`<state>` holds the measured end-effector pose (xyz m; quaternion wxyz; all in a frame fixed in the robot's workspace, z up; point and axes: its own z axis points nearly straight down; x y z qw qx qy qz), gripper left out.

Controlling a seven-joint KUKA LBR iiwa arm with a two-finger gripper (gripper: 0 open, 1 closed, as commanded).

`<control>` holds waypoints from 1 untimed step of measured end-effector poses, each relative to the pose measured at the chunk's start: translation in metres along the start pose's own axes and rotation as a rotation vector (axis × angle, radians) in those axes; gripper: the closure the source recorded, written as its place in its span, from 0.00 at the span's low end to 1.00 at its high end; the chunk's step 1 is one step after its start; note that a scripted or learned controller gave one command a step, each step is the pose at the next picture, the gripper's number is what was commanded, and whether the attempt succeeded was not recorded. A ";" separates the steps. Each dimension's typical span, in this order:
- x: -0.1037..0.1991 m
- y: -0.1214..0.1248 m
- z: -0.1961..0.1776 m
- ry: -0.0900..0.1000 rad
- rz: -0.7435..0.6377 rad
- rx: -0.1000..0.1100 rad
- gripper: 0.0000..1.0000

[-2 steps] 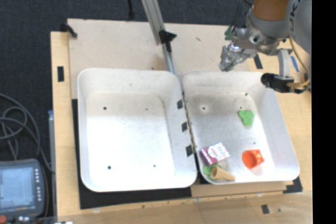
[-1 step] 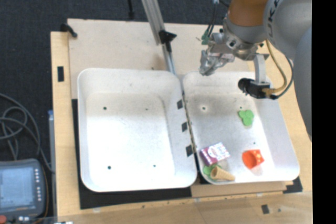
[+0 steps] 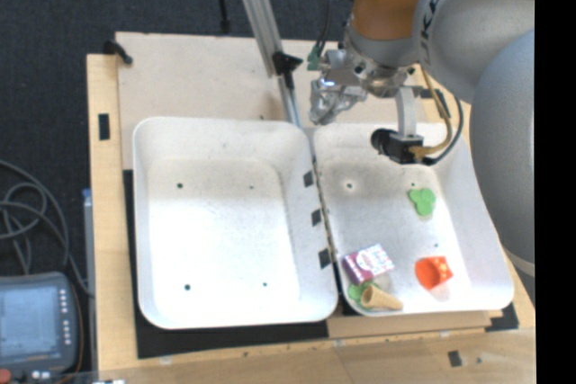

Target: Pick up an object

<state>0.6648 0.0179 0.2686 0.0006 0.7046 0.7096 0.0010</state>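
My gripper hangs over the far edge of the bins, right above the divider between them, and nothing shows in it. All the objects lie in the right bin. A small green piece rests near its right side. An orange-red block sits toward the near right corner. A purple and white packet lies by the divider. Just in front of the packet is a tan cone with a green tip. The gripper is well away from each of them, at the far end of the bin.
The left bin has only a few dark specks on its floor. A slanted metal pole rises behind the bins. A black fitting on the arm hangs over the right bin's far side. The big grey arm covers the right.
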 end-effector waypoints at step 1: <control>0.056 0.000 0.018 0.000 0.000 0.004 1.00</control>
